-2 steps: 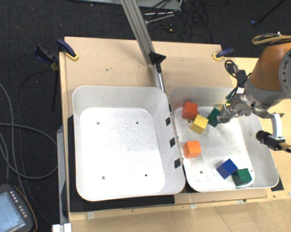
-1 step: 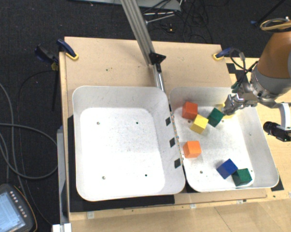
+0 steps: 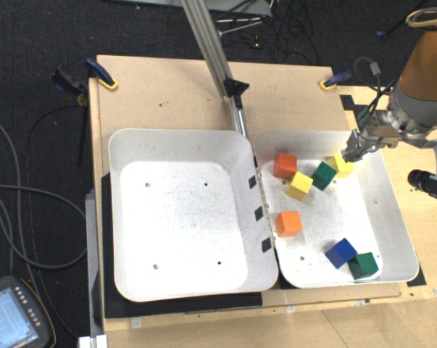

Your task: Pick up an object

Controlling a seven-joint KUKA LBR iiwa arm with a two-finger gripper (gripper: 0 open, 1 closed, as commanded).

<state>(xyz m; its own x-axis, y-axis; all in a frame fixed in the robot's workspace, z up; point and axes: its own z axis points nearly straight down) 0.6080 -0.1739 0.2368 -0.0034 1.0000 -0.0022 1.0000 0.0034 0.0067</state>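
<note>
Reaching in from the right, the arm (image 3: 421, 71) has its gripper (image 3: 357, 151) low over the far right corner of the right bin (image 3: 392, 216), tip right at a yellow block (image 3: 342, 166) that sits touching a green block (image 3: 324, 175). Can't tell the claw's state from this angle, the tip is too small and dark to read, so I won't call a grasp; the yellow block looks to be resting on the bin floor, not lifted. My read: it's targeting that yellow block, which is the nearest thing to the tool, but the green neighbour pressed against it leaves little clearance on that side, so a nudge or a miss is likely. Other candidates are all in the same bin: an orange block (image 3: 285, 165) with a second yellow block (image 3: 300, 185) just beside it near the inner wall, another orange block (image 3: 288, 223) on its own mid-bin, and a blue block (image 3: 340, 252) touching a dark green block (image 3: 363, 264) at the near right corner. The lone orange one would be the cleaner pick, judging by the free space around it. The left bin (image 3: 131, 194) has bare floor with speckling. Both bins sit on a pale wooden board (image 3: 167, 85) clamped at the corners, with a metal strut (image 3: 207, 38) running up from the seam between bins. Dark carpet, cables and a tablet screen (image 3: 8, 317) around it.
</note>
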